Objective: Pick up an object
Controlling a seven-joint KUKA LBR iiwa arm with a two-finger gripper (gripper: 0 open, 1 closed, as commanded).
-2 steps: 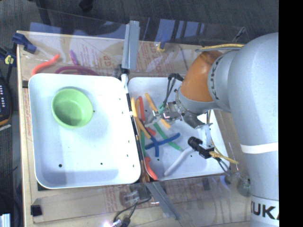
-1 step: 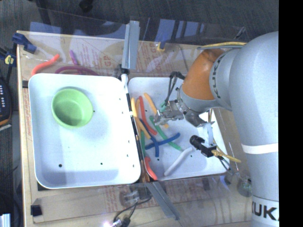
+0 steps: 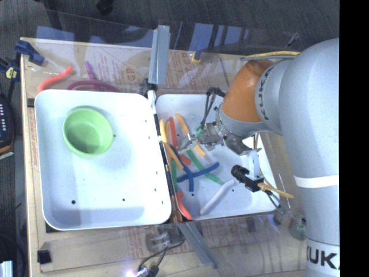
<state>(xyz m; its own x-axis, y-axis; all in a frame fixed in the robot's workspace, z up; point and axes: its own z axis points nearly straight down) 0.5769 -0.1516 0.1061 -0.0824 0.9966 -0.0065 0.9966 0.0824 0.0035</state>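
Camera view: arm reaches in from right, gripper [image 3: 193, 143] low in right bin [image 3: 242, 209], at the far left part of a pile of sticks [image 3: 190, 160]; cannot tell its state. Blue stick [image 3: 199, 173] and green stick [image 3: 203, 171] lie just near of it, white stick [image 3: 219, 196] nearer still. Left bin [image 3: 86, 201] has green bowl [image 3: 87, 131] on its far left.
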